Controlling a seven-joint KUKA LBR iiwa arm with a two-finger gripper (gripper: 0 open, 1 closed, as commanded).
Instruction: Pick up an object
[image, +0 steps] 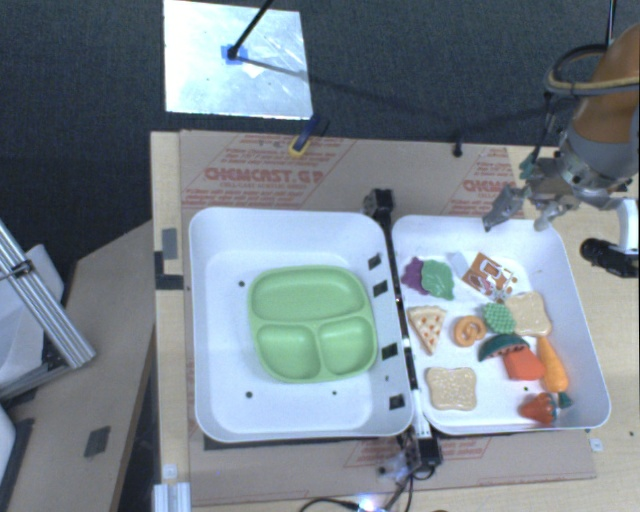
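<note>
While hovering above the right bin's (585, 345) far corner, claw (522, 213) spread wide, holding nothing. Toy foods, such as the carrot (553, 365), untouched inside; picking entirely left to do.

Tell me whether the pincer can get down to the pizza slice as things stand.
Probably yes. The pincer hangs open above the right bin's far rim, and the pizza slice lies flat and uncovered near the divider, nothing over it.
</note>
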